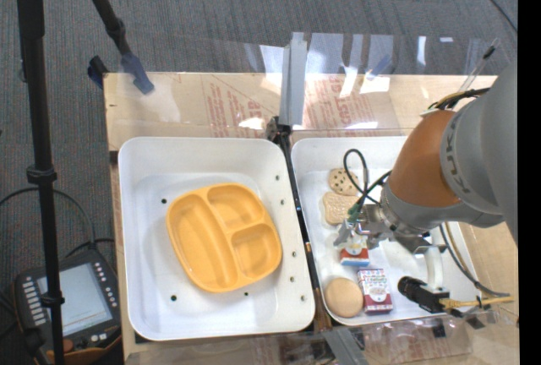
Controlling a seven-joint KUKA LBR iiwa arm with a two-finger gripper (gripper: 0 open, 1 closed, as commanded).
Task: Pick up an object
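My gripper (362, 231) hangs low over the middle of the right bin (311, 154), at the end of the grey and orange arm. Right under it lies a small red, white and blue packet (355, 254); I cannot see whether they touch. Just left of the gripper are a tan waffle-like biscuit (336, 208) and, behind that, a round brown cookie (340, 180). Near the bin's front lie a tan bun-shaped object (343, 297) and a small red and white carton (375, 290).
In the left bin (135, 186) lies a yellow divided plate (224, 235). A ridge where the two bins meet (298, 228) runs between them. The arm's bulk covers the right bin's right side.
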